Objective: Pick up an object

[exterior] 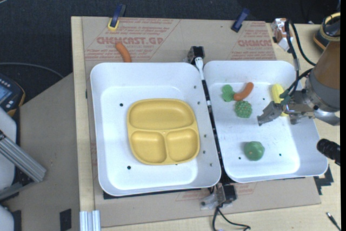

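The right bin (pixel 286 162) holds several small toy foods. A small green piece (pixel 226 92) and an orange sausage (pixel 244 90) lie near its far side. A bumpy green broccoli (pixel 243 110) sits just below them. A round green vegetable (pixel 253 150) rests near the front, and a yellow piece (pixel 277 93) lies at the right by the arm. My gripper (pixel 266 117) hangs low over the bin's middle right, just right of the broccoli and apart from it. I see nothing held in it.
The left bin (pixel 108 116) holds a yellow divided plate (pixel 162 131). Another orange sausage (pixel 124 52) lies on the cardboard behind that bin. Clamps (pixel 114 18) grip the board's far edge, and cables run along the right side.
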`<state>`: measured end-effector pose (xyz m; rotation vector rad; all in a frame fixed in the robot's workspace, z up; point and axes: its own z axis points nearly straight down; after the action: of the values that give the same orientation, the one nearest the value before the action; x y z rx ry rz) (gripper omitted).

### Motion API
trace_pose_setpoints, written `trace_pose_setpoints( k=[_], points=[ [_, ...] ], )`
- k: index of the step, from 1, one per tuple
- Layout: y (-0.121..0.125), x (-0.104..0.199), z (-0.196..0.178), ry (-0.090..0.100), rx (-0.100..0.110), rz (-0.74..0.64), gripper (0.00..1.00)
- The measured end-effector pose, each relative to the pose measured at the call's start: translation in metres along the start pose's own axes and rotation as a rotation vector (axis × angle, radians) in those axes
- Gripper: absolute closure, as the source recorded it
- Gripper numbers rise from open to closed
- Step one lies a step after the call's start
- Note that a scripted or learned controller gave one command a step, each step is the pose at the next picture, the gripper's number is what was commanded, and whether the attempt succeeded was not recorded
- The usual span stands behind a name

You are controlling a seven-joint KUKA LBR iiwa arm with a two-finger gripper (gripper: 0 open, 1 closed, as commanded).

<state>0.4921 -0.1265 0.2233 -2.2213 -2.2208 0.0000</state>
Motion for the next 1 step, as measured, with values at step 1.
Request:
trace_pose_setpoints(
  k=[1],
  points=[
    [-0.0028,0.0007,0.0637,0.002,0.008,0.000,0.00]
  ],
)
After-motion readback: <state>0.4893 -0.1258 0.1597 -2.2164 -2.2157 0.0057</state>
